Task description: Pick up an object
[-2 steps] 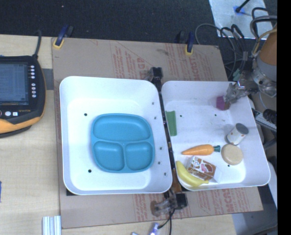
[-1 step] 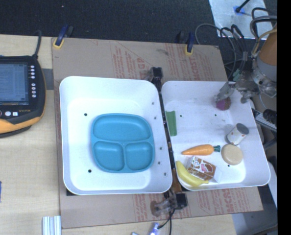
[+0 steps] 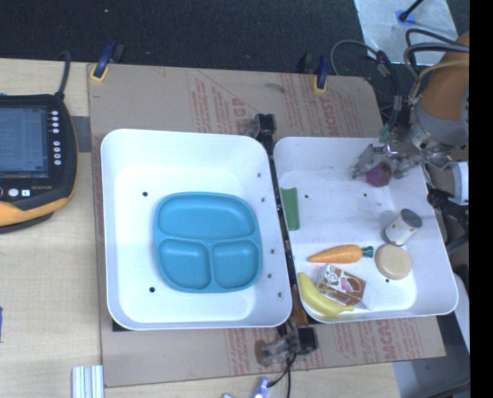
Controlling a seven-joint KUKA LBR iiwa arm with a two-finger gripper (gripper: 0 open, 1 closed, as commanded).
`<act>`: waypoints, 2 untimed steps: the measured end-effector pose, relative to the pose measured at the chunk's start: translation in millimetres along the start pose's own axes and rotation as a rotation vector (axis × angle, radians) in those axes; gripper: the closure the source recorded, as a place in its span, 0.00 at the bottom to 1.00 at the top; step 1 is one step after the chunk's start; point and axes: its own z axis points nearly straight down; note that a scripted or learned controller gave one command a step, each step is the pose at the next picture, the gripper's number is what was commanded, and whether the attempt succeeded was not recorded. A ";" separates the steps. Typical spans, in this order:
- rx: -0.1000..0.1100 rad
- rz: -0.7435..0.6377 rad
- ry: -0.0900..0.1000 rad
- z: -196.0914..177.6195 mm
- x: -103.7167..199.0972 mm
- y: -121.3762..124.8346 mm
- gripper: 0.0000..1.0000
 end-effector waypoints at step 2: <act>-0.001 -0.001 0.001 8.6 0.0 0.4 0.00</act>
